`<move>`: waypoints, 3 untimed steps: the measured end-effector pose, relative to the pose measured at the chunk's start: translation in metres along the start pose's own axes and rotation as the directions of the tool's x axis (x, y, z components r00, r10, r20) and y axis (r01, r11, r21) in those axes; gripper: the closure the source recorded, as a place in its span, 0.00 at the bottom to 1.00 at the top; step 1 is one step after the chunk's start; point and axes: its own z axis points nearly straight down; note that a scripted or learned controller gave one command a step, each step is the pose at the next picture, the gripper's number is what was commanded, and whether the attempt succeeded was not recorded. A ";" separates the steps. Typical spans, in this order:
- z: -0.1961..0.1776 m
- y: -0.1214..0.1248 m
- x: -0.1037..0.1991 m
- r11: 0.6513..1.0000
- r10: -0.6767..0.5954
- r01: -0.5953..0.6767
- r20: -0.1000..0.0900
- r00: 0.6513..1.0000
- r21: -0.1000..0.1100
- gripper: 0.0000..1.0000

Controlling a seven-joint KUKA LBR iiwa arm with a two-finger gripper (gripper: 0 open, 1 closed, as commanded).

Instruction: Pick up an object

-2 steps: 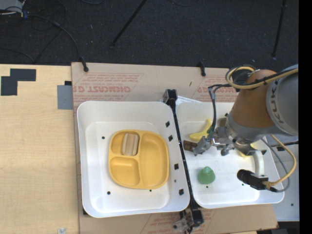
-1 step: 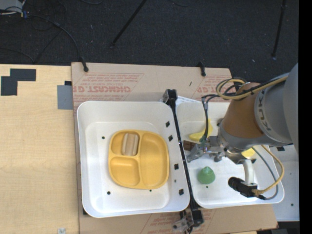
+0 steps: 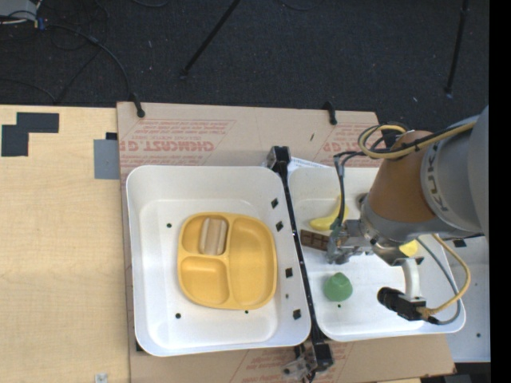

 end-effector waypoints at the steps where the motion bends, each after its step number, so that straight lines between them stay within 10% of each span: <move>1: -0.044 0.000 -0.007 1.000 -0.001 0.001 0.001 1.000 -0.007 1.00; 3: -0.139 -0.004 0.000 1.000 -0.006 0.006 0.002 1.000 -0.009 1.00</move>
